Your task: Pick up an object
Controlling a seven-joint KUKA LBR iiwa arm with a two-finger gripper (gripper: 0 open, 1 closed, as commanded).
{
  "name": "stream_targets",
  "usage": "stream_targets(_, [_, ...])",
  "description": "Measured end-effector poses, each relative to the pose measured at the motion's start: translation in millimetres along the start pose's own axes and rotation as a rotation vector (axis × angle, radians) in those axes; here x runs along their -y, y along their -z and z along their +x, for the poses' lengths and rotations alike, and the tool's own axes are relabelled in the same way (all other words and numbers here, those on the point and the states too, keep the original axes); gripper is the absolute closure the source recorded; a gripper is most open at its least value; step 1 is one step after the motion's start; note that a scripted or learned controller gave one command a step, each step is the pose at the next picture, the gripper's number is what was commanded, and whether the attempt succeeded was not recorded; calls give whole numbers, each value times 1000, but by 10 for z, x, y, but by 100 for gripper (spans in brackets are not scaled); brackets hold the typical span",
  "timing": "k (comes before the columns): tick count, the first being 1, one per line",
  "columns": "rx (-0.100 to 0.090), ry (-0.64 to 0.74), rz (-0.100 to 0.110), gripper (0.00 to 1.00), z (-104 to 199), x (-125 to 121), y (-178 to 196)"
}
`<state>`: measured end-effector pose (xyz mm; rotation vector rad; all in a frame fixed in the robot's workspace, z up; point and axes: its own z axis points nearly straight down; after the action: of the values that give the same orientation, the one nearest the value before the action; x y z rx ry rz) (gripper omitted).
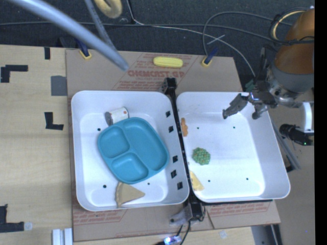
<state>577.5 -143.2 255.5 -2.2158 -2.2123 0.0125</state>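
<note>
A green broccoli-like piece [201,156] lies in the right bin [265,152], left of its middle. A small orange piece [184,127] and a yellow wedge [196,182] rest against that bin's left wall. My gripper [241,114] hangs over the right bin's back right part, well up and to the right of the green piece. It is open, with nothing between its two dark fingers [231,109]. The left bin [82,137] holds a blue divided tray [134,149], a small white and red cup [117,115] on its side and a tan wedge [127,193].
A yellow, corn-like object [167,62] lies on the cardboard behind the bins. Cables run along the back, and a grey tube [66,22] crosses the top left. A black divider clip [170,86] sits between the bins.
</note>
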Motion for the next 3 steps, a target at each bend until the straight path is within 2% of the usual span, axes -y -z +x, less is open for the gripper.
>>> stream_targets(1, [2, 3, -12, 0, 4, -22, 66])
stream_targets(3, [1, 2, -6, 0, 20, 44, -1225])
